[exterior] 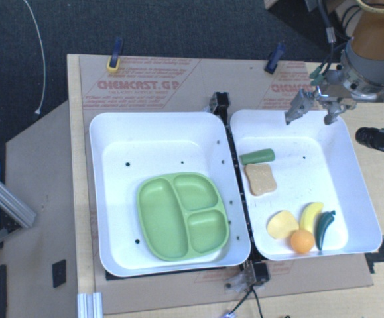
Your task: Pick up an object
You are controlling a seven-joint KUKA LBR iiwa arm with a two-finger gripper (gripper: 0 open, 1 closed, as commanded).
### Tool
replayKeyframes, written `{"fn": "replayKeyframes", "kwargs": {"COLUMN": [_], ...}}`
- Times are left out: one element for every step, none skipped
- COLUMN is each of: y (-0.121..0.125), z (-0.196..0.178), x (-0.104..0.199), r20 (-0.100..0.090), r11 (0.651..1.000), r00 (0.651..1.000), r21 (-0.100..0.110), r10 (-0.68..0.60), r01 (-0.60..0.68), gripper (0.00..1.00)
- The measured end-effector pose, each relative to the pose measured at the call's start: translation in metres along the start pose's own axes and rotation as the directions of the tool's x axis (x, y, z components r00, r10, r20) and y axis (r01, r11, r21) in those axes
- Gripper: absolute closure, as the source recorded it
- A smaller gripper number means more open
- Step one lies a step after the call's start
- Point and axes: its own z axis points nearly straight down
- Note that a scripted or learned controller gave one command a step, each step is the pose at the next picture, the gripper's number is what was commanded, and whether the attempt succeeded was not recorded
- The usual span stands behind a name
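we see the graspable things lying in the right bin, all on its floor. a green cucumber-like piece lies with its long axis running left to right, close to the bin's left wall, and just near of it a tan bread slice rests flat with its long axis running far to near, almost touching the cucumber. in the near part of the bin a pale yellow piece, an orange ball, a yellow banana and a dark green pepper crowd together; the banana and the pepper both tilt, their far ends leaning right, and the ball touches the pepper's near end. the gripper hangs over the far rim of the right bin, toward its right corner, its two fingers spread apart and pointing down with nothing between them, well apart from every object. the grey wrist and orange band rise to the far right. the middle and far right of this bin's floor lie bare, giving open room. the left bin holds a green divided plate toward its near side.
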Motion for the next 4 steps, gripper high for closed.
{"fn": "replayKeyframes", "kwargs": {"y": [-0.004, -0.015, -0.02, -0.018], "z": [0.06, 0.119, 0.168, 0.154], "x": [-0.007, -0.008, 0.001, 0.0], "r20": [-0.001, -0.002, -0.002, -0.001], "r11": [1.0, 1.0, 1.0, 1.0], "r00": [1.0, 1.0, 1.0, 1.0], "r21": [0.008, 0.008, 0.007, -0.001], "r10": [0.001, 0.001, 0.001, 0.002], "r01": [-0.001, -0.001, -0.001, -0.002], "gripper": [0.0, 0.0, 0.0, 1.0]}}
